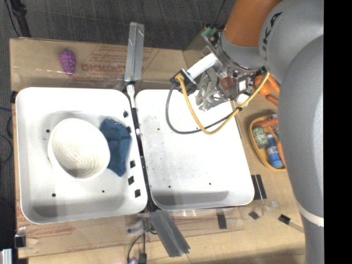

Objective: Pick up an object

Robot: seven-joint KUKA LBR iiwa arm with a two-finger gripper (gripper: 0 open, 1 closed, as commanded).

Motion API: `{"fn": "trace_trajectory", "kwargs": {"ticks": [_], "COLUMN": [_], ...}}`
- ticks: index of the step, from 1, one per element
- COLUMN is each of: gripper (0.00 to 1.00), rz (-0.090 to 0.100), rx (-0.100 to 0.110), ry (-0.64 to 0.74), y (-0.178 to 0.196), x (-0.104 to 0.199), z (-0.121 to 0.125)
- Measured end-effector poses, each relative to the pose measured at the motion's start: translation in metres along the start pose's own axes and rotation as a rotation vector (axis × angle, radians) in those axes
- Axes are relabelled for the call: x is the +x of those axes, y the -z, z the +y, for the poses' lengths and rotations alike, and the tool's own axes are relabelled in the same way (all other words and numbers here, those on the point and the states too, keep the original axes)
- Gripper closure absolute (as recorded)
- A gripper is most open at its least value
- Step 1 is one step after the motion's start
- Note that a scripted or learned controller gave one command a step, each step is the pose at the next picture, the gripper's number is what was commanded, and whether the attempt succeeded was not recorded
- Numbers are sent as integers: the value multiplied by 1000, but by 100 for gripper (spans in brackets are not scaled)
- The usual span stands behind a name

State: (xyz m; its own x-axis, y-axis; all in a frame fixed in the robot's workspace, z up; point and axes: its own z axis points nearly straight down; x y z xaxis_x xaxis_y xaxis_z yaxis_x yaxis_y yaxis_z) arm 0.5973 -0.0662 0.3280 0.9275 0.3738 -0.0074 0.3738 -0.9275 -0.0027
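1. Closest to the camera is the front rim of my two white bins. I count two: a left bin (33,202) and a right bin (192,169). They sit side by side, touching along the middle, I think so that I can lift a thing from one and drop it in the other.
2. In the left bin lie two things I could pick: one round white hat (80,147) and one blue cloth (117,144). The cloth lies against the hat's right side, near the middle wall.
3. Farther back, my pincer (212,95) hangs over the back part of the right bin. A yellow cable (192,111) and a black cable (176,126) loop down from it. I cannot tell how my pincer is set. I see nothing in it.
4. My pincer is well apart from the hat and cloth, so I think I must move left.
5. Farthest back, one purple toy (67,61) lies on the cardboard (104,65) behind the left bin, outside both bins.
6. To the right of the right bin sits one small basket (267,142) with little things inside.
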Motion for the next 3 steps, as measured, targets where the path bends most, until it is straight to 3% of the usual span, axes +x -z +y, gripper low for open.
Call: {"fn": "trace_trajectory", "kwargs": {"ticks": [1, 2, 3], "gripper": [0, 0, 0], "rz": [1, 0, 5], "rx": [-1, 1, -2], "ry": [-1, -175, 112], "y": [0, -99, -57], "x": [0, -22, -17], "z": [1, 34, 113]}}
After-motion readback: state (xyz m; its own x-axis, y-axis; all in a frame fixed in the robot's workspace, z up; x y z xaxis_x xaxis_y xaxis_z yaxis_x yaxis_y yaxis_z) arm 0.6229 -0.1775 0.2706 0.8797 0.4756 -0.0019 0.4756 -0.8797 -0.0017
